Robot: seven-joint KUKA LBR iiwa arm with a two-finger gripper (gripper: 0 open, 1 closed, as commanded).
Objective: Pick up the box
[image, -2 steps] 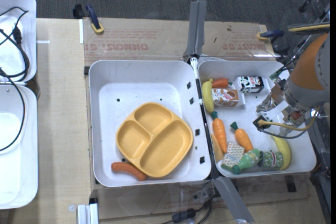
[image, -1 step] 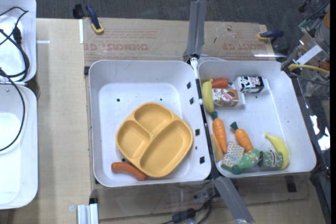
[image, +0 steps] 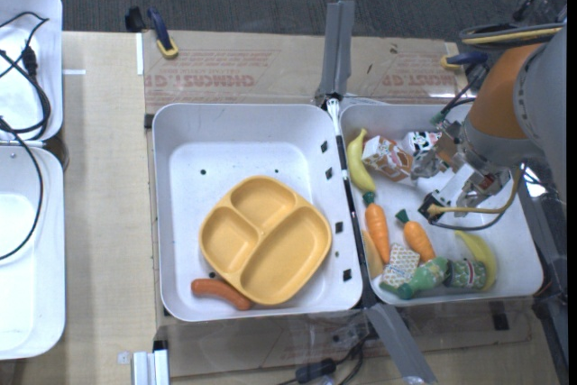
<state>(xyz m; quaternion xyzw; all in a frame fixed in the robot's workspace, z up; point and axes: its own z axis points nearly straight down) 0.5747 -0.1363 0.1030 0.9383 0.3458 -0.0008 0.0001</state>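
1. I count two white bins: the left bin (image: 171, 194) and the right bin (image: 527, 257).
2. The left bin holds one yellow plate (image: 266, 239) and one sausage (image: 219, 291).
3. The right bin holds two carrots (image: 377, 230), two bananas (image: 359, 162) and one cow-spotted toy (image: 421, 142).
4. The box (image: 392, 160) is small, orange and white, lying near the top of the right bin beside a banana.
5. I cannot read its writing.
6. The gripper (image: 448, 160) sits just right of the box; I cannot tell its state.
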